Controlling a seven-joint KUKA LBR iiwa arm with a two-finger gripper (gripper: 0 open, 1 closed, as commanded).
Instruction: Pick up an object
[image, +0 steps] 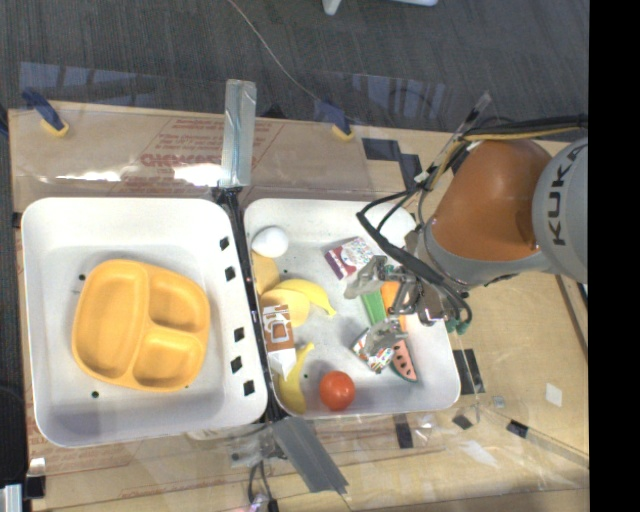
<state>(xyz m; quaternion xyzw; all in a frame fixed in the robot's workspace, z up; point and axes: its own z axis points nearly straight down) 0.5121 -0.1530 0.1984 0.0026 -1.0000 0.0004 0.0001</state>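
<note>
**Objects in the right bin, hand low among them**

Objects lie in the right bin (300, 215): white ball (269, 241) near its upper left, bananas (296, 298) along the left wall, red tomato (337, 390) near the lower edge, watermelon slice (403, 361) lower right, pink packet (348, 257) mid-bin. Hand (385, 300) sits over a green-and-orange item (373, 301); cannot tell how far open it is or whether it grips anything. Left bin (40, 300) holds a yellow divided tray (140, 323). Both bins rest on the worktop (520, 340).
</note>
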